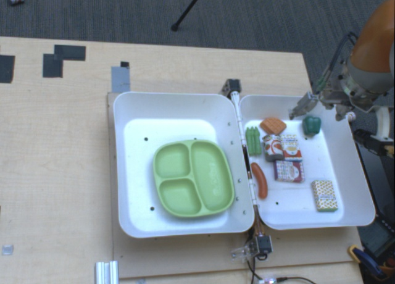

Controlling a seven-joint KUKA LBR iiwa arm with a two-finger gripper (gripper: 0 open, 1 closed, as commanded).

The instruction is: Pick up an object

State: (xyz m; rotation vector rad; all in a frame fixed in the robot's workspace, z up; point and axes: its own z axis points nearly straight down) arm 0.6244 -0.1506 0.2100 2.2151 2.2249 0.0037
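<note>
- We see the left bin (133, 153) holding a green plate (193, 178), with bare floor along its far wall.
- The right bin (345, 215) has open floor at its near right corner.
- The gripper (321, 105) hangs over its far rim; open or closed, we cannot tell.
- A green pepper (312, 126) lies just below it, apart from the boxes (285, 158), sausage (260, 181) and yellow box (324, 194).

Glossy plastic plate (194, 178); matt wood bench (55, 171)

Plate (194, 178) in left bin (133, 153) (alone).
</note>
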